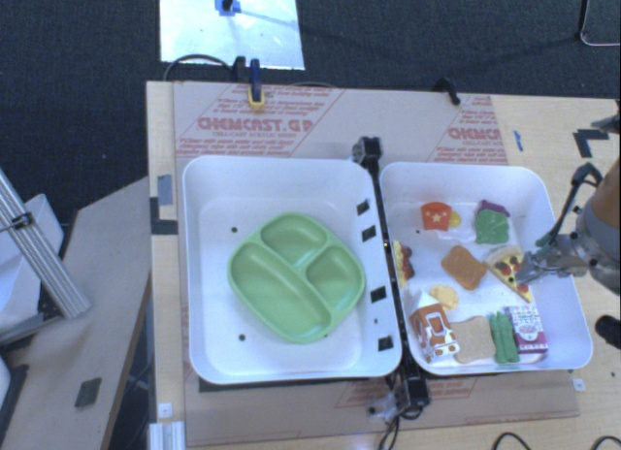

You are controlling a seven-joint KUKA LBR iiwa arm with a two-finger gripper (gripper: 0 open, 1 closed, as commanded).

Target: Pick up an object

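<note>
Camera view: gripper (531,270) low at right bin's (558,208) right edge, finger state can't tell, tips at pizza slice (508,269). Toast (464,267) just beside, milk carton (526,330) toward near right corner. Green divided plate (296,276) in left bin (209,244).

Red print reading "CHEMCAST GP" runs across the protective sheet (254,126) covering the tabletop, well apart from the end effector (536,266) on the far side of the bins. A second, slanted print (475,136) nearer it reads the same.
</note>
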